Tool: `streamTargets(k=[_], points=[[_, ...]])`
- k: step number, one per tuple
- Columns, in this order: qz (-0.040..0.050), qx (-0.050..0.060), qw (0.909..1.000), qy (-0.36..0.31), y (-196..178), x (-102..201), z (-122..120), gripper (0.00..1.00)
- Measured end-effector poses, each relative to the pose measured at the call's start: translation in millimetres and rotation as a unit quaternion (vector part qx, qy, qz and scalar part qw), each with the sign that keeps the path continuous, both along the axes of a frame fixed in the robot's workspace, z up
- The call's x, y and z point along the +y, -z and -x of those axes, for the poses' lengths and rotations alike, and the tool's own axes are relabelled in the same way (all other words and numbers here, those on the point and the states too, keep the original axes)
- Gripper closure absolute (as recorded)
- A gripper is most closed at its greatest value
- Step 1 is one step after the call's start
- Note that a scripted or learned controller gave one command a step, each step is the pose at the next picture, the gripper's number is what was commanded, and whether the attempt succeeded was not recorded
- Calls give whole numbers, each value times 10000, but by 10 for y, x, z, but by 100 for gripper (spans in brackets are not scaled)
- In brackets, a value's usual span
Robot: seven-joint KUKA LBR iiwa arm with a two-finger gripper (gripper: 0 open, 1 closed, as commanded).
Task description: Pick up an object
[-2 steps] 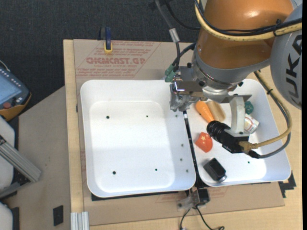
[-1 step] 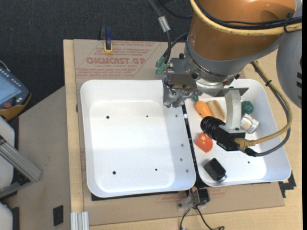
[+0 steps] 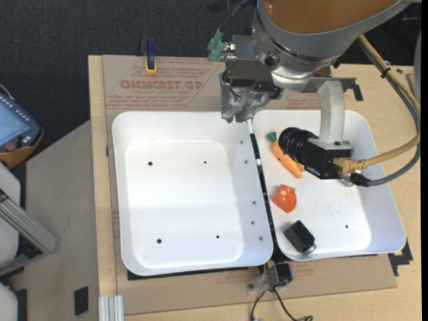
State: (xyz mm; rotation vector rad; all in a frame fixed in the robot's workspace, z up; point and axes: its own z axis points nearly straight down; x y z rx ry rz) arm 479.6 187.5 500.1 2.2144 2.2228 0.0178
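The hand (image 3: 235,110) hangs at the far end of the ridge where the two bins meet, at the rear rim, under the wrist of the arm (image 3: 314,12). Its underside is dark and cluttered; the degree of opening cannot be determined, and no object is seen between its tips.

The right bin (image 3: 374,212) contains every candidate object, presumably as the source side, while the left bin (image 3: 180,199) serves as the receiving side. Nearest the hand — toward the camera and to its right — lies a carrot-like orange piece (image 3: 286,160) with a small green end, touching a black cylindrical fixture (image 3: 309,151) mounted on a white bracket. Further forward, near the dividing ridge, lies a red strawberry-like piece (image 3: 286,198). A black block (image 3: 299,237) rests at the front wall.

All three objects are apart from the hand — a grasp requires travel forward into the right bin, then descent. Both bins rest on a cardboard-covered counter (image 3: 167,79).
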Motion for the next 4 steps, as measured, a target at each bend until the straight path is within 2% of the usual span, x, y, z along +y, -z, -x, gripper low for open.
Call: streamTargets(k=[1,2,3,4], points=[[36,91,10000,-5,377,392,14,100],[69,142,9999,39,2082,72,-205,100],[27,33,10000,35,2174,52,-962,100],[4,1,10000,-1,1348,393,-999,100]])
